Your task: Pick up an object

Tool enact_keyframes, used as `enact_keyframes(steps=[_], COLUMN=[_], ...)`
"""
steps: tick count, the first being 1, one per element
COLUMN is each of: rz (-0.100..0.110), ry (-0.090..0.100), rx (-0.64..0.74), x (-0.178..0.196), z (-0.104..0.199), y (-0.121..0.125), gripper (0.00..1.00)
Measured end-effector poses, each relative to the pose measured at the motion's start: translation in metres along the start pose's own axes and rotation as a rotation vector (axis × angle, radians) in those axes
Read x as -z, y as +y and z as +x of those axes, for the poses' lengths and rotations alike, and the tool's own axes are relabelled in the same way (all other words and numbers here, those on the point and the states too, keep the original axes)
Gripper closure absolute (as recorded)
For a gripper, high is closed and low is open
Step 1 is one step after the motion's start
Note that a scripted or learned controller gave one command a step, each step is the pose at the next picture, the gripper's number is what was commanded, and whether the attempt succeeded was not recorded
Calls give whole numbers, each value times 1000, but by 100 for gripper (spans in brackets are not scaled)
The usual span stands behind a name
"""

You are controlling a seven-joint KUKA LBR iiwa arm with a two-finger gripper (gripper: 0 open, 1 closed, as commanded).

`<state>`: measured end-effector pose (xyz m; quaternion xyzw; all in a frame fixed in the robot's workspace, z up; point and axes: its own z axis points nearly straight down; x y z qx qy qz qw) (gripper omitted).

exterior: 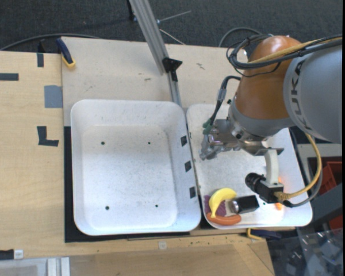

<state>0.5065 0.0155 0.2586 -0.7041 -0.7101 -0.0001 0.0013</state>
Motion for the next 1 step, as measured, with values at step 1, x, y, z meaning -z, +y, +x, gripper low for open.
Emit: enact_keyframes(steps=[1], rz=[3], ry=[-1], rx=[-2], x=[-18], z=[50], y=[2], gripper=[100])
